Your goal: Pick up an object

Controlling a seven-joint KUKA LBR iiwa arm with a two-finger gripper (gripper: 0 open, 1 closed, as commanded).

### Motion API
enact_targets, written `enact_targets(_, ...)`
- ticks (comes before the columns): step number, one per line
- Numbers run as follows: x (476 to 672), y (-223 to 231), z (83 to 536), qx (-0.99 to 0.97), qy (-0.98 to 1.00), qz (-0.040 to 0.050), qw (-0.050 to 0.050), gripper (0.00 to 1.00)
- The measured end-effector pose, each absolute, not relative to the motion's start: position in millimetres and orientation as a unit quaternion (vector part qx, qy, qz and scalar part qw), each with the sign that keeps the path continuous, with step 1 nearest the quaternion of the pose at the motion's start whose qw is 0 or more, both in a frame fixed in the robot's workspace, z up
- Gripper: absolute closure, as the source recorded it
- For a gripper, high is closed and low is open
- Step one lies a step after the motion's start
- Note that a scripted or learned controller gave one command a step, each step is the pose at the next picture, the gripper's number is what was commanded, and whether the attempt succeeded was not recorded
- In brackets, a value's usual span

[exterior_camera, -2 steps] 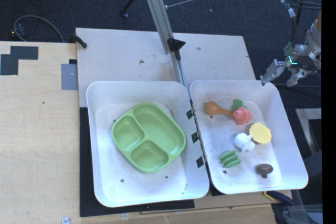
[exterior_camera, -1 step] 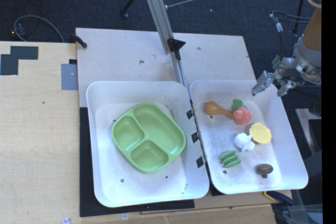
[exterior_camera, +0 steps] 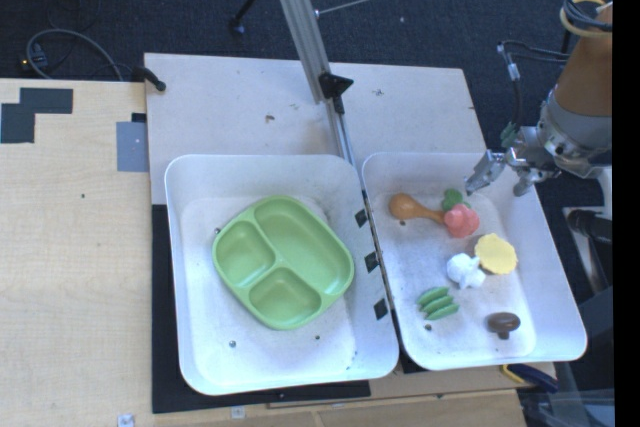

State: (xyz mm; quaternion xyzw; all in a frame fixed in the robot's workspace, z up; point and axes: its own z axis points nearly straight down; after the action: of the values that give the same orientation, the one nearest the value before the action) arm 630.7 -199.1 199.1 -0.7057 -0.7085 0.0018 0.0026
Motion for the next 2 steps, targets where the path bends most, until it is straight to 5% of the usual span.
enact_targets(1,629.4,-201.4,155.1,-0.707,-0.708,0.0018,0.003,0.0)
enact_targets(2,630.4,-202.1,168.3,-0.707,-0.707,0.0007,0.001,1.0)
